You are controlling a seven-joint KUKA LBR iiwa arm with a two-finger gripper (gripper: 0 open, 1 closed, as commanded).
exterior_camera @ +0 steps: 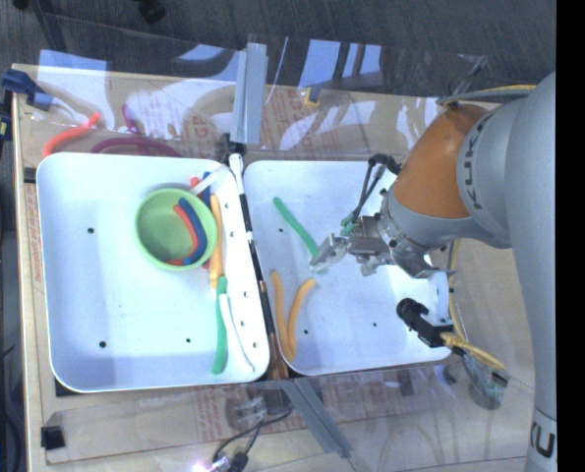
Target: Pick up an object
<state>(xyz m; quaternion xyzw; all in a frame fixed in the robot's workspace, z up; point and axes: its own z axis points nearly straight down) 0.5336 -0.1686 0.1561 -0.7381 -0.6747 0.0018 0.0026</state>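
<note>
In the right bin, a thin green strip lies slanted near the upper left. Two orange curved strips lie close to that bin's left wall. My gripper hangs over the middle of the right bin, pointing left. Its tip sits just below and right of the green strip's lower end and above the orange strips. I see nothing held at the tip.
The left bin holds a green bowl with red and blue pieces in it. Orange, white and green strips line that bin's right wall. The grey arm with its orange band covers the right bin's right side.
</note>
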